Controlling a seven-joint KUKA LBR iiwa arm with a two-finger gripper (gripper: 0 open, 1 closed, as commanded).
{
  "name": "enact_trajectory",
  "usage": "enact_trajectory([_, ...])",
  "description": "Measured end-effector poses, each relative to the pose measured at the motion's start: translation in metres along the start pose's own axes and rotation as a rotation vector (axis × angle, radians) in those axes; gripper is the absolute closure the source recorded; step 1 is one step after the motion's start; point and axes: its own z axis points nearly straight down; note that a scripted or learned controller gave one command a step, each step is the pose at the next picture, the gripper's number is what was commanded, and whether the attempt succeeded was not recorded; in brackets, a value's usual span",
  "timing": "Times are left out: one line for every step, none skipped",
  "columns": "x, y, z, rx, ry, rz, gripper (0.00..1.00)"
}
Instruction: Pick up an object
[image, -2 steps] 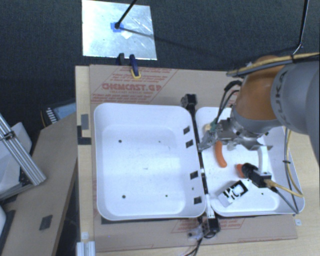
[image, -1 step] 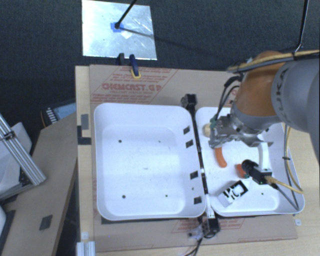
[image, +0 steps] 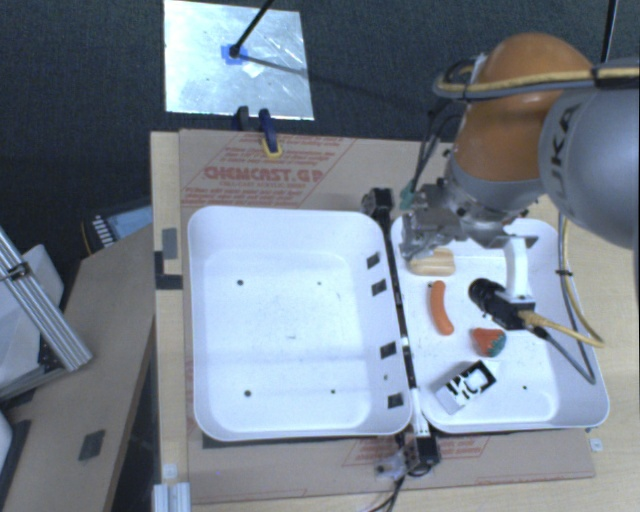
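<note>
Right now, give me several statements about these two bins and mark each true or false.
1. The orange sausage lies in the right bin. True.
2. The black-and-white block sits in the left bin. False: it is in the right bin.
3. The gripper is over the right bin, near the tan block. True.
4. The arm enters from the view's left. False: from the right.

A grey robot arm (image: 590, 150) is reaching in from three o'clock, its orange band (image: 520, 85) sitting toward one o'clock. The wrist is pointing down toward nine o'clock, and the gripper (image: 425, 240) is hanging low, its tip blurred against the metal hardware.
</note>
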Motion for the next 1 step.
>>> enact_trajectory([0.0437, -0.03, -0.0865, -0.001, 0.002, 0.0, 1.0])
